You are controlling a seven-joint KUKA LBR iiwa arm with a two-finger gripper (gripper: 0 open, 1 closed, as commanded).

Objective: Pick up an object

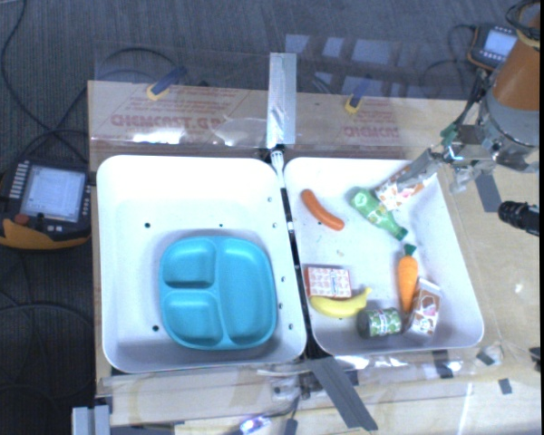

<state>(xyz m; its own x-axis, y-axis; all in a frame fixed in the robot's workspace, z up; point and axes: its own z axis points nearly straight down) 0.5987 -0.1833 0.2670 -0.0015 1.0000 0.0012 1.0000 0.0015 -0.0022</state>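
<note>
My gripper [455, 155] hangs over the far right corner of the right bin [462, 270]. A white and pink snack packet [401, 187] lies tilted just left of it, its upper end reaching up to the gripper. Whether the packet is gripped is not visible. Also in the right bin lie a red sausage [324, 210], a green bottle [376, 211], an orange carrot [407, 281], a yellow banana [337, 304], a red and white card box [327, 282], a dark green can [381, 322] and a small carton [424, 308].
The left bin [127, 207] holds a blue divided plate [219, 290]. A black divider [292, 243] runs between the bins. A handheld pendant [43, 202] lies on the floor at left. Cables and a second pendant [494, 45] sit at the top right.
</note>
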